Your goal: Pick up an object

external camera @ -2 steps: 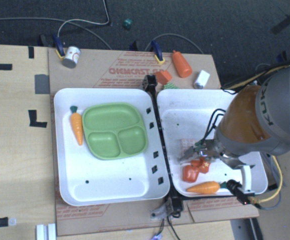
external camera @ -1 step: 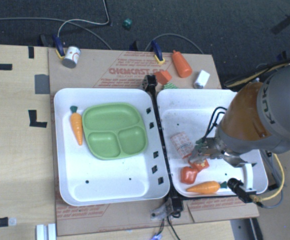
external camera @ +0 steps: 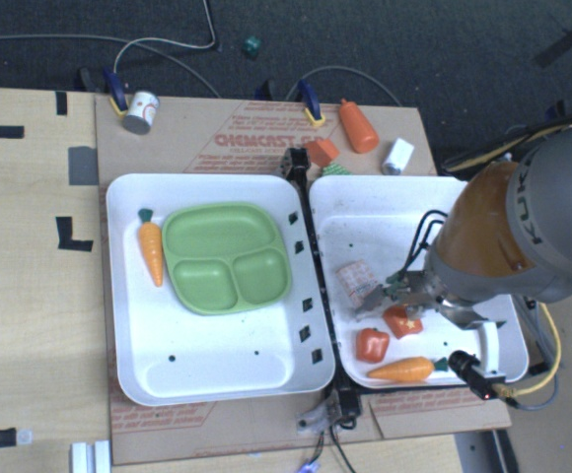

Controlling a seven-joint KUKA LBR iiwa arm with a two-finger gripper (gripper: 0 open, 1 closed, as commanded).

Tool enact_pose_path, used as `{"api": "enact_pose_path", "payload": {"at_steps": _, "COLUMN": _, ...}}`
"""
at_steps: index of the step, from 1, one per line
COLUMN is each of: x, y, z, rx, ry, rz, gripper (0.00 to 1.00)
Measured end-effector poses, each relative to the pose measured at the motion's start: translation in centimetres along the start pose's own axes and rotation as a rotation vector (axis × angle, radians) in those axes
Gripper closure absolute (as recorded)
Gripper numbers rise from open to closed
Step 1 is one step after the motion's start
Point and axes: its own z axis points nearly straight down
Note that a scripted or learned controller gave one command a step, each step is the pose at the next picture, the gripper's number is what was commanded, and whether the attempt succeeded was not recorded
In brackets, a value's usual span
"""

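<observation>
Your tray (external camera: 229,260): pale green
Your left carrot (external camera: 151,248): orange, green top
Your bins (external camera: 128,294): white
Your right carrot (external camera: 402,370): orange
Your two small pieces (external camera: 372,344): red
Your arm (external camera: 508,225): grey, orange band

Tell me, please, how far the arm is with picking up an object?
Done: the grey arm has reached into the right white bin. In hand: its gripper sits low beside the red toy pepper piece and a clear crumpled wrapper; a grasp cannot be confirmed. Left: lifting an object; the orange toy carrot lies untouched.
</observation>
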Motion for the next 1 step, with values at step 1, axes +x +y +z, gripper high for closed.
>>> {"api": "enact_pose_path", "payload": {"at_steps": 1, "x": -2.82, "y": 1.21, "z": 1.84, "rx": 0.007, "ry": 0.007, "rz": -0.003, "gripper": 0.00}}
